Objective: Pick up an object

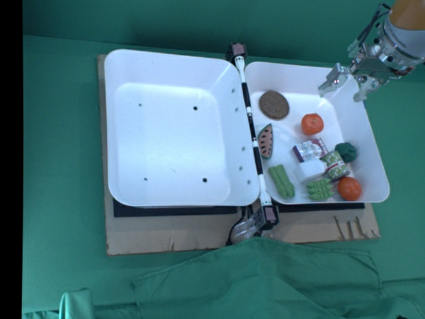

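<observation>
You are looking first at the rumpled green cloth lying nearest you, below the right bin. Taking that bin as your landmark: the gripper is hovering over its upper right corner with fingers spread wide, gripping nothing. Inside are lying a brown cookie, a watermelon slice, a tomato, green asparagus, a maroon packet whose label you cannot read, a white block, broccoli, pea pods and an orange. The left bin is sitting just beside it.
</observation>
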Motion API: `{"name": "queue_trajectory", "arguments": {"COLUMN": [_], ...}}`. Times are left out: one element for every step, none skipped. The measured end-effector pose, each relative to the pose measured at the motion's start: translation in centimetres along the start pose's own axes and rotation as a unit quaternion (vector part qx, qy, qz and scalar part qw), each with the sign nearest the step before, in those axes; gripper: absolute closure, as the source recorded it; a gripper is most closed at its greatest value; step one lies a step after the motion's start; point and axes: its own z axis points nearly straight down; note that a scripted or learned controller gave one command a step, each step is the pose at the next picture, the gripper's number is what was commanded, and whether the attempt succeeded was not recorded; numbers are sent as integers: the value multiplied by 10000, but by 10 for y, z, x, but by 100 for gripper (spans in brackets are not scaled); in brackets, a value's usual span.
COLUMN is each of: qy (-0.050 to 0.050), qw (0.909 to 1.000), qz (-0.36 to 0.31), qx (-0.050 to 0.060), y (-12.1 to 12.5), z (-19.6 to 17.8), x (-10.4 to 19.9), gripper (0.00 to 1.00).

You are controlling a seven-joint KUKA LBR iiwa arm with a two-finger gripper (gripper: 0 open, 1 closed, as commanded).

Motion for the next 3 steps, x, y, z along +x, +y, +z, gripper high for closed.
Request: {"name": "queue_trajectory", "arguments": {"qy": [-3,-17,-27], "qw": [10000,10000,10000], "qz": [10,-2,13], "qx": [31,-39,-61], "y": [17,20,21], "z": [80,145,134], "x": [-26,-29,-30], "gripper": [0,0,100]}}
